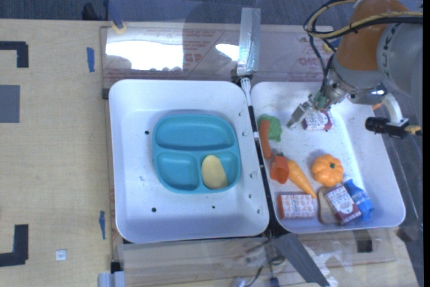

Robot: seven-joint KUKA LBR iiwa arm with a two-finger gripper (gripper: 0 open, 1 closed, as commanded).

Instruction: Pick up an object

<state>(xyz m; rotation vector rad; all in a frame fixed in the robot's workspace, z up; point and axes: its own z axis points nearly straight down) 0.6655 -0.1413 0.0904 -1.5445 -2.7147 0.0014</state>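
The hand (304, 112) hangs low over the upper part of the right bin (376, 165), its two fingers spread a little, with nothing between them. One fingertip points down-left toward the bin floor. Just beside it, to the right, lies a small white-and-red packet (317, 121); whether they touch I cannot tell. Further down the same bin lie a carrot (300, 177), a small orange pumpkin (327, 170) and more packets. In the left bin (127, 144) sits a blue tray (195, 134) holding a yellow piece (213, 172).
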